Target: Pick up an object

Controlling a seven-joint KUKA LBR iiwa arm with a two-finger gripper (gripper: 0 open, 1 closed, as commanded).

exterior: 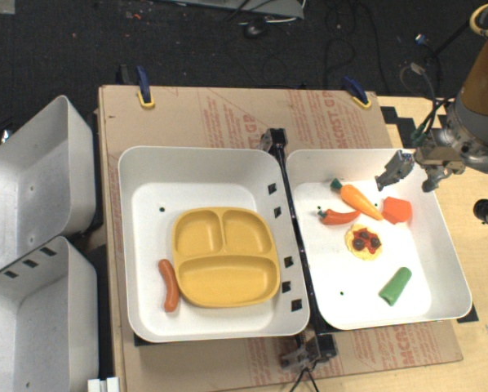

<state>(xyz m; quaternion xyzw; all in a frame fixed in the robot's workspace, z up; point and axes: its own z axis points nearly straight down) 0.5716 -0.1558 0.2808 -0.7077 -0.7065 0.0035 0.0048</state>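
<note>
Left of the central divider, a yellow tray [226,256] fills one white bin [138,219] with a sausage [170,285] beside it. Right of the divider lie a chili [339,216], carrot [361,201], tart [364,241] and green piece [395,285], loosely scattered for picking. Above them the end effector [414,174] hovers, spread wide, holding nothing, over the cardboard-topped bench [203,117].

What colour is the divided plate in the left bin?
Yellow: the three-compartment plastic plate is plain mustard yellow, seen best in the camera view.
</note>
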